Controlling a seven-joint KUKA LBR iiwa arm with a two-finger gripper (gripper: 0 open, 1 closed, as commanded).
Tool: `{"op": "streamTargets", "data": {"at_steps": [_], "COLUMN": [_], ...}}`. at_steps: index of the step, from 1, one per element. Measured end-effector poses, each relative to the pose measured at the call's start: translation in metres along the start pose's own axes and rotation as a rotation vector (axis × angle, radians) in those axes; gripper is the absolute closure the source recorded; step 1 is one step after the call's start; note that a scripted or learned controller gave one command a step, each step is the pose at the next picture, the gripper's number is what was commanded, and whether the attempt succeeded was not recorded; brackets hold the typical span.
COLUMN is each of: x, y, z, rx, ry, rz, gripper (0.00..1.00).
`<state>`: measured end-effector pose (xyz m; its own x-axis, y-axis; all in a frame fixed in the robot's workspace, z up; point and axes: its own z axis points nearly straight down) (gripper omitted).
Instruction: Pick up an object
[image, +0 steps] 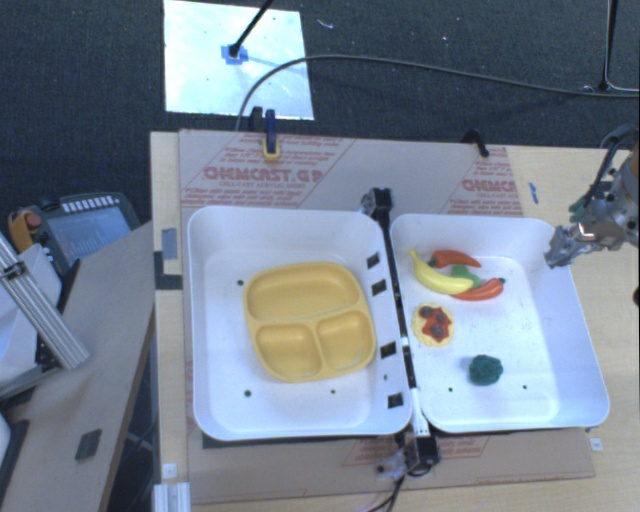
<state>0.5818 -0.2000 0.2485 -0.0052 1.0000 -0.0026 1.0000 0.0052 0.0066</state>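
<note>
The right bin (560, 330) holds a yellow banana (440, 277), two red-orange peppers (478, 290) lying against it, a small round pizza slice with red toppings (434, 324) and a dark green broccoli piece (486, 369). My gripper (568, 245) hangs at the right bin's upper right rim, well to the right of the banana and peppers. Nothing shows between its fingertips.
The left bin (215, 300) carries a yellow divided tray (305, 320). A black clip strip (392, 320) joins the two bins. A teach pendant (80, 230) and metal rail (40, 310) sit on the side table at left. Cables run across the dark floor at the top.
</note>
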Motion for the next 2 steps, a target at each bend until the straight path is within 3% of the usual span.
{"op": "streamTargets", "data": {"at_steps": [2], "x": [0.094], "y": [0.007], "z": [0.006], "rx": [0.004], "ry": [0.004], "rz": [-0.004], "gripper": [1.00]}}
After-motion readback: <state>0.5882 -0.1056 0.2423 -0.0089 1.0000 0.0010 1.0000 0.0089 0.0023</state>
